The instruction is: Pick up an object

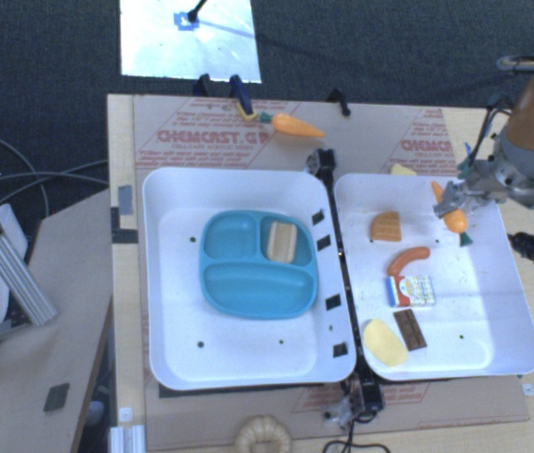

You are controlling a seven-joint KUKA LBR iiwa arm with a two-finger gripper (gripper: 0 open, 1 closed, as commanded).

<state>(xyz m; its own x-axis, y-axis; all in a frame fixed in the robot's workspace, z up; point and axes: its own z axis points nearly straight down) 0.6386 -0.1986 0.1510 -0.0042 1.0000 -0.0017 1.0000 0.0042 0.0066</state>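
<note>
Camera view is showing an orange toy carrot (456, 221) sitting between the fingers of the pincer (454, 206), which is closing on it above the upper right part of the right bin (512, 343) (its green tip is pointing down and to the right). Below and to the left in that bin are lying a piece of bread (386, 226), a red sausage (407, 259), a small printed carton (410, 292), a chocolate bar (410, 329) and a pale yellow chip-like piece (384, 343). The left bin (177, 347) is holding a blue divided plate (248, 276) with a slice of toast (282, 242) resting in its upper right compartment. Another carrot (293, 125) is lying on the desk (380, 130) behind the bins.
</note>
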